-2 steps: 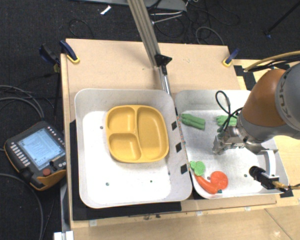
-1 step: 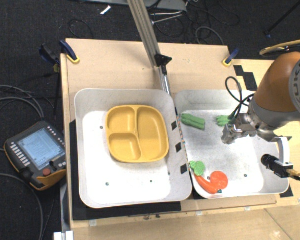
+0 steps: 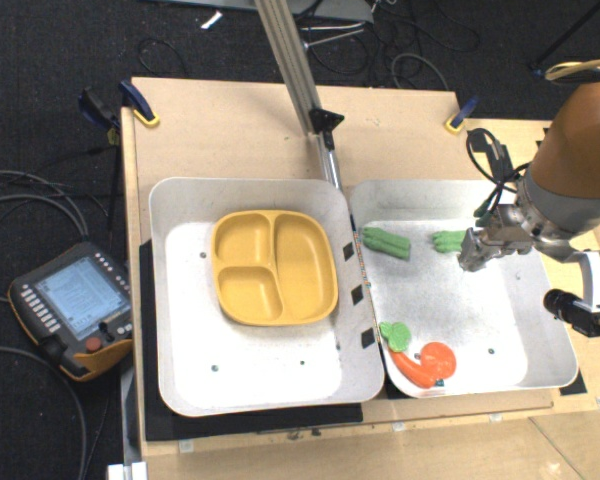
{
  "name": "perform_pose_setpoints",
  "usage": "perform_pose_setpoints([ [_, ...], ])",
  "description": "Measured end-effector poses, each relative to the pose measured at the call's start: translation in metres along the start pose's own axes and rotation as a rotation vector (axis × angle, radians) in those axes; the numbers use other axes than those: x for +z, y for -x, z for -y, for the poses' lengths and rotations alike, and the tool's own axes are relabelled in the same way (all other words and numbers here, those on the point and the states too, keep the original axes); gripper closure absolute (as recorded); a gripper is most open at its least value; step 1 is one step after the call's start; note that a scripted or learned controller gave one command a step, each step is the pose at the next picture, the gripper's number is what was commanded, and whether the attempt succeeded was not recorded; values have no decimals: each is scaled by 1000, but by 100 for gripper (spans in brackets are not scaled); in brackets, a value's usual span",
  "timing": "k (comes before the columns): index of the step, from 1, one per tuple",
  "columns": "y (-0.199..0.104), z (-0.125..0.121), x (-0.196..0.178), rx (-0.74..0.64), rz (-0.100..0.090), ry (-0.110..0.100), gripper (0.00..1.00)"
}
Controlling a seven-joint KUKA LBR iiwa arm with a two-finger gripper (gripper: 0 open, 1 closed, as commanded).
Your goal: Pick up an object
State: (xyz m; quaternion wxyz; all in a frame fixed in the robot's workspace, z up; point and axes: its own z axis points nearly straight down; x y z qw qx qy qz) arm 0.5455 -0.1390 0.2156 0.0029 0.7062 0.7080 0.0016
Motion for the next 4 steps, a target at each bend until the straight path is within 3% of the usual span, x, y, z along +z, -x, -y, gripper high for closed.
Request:
perform_pose_setpoints([
  [2,-108,-30,-1,-6,-4,-5,100],
  [4,-213,-20,-8,-6,-4,-6,100],
])
